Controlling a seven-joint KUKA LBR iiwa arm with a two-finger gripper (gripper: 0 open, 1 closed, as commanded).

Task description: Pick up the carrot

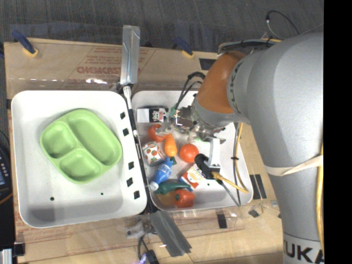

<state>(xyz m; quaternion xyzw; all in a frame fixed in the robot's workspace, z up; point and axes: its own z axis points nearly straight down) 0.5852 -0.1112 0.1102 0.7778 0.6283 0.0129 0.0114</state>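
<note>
Gripper (177, 120) hangs low over the top part of the right bin (245, 194), just above the carrot (170, 145). Whether it is open or shut, I cannot tell, because the big grey arm (275, 103) hides much of it.

Both white bins sit side by side on a brown bench (71, 59) with red print on it. Dark grey floor shows behind the bench. A green plate (81, 145) with three parts lies in the left bin (33, 202).

The orange carrot lies in the right bin among other toys, beside a red tomato (188, 152) and a blue bottle (161, 174). Some toys are too small and mixed up to name. The arm covers the right bin's top right side.
</note>
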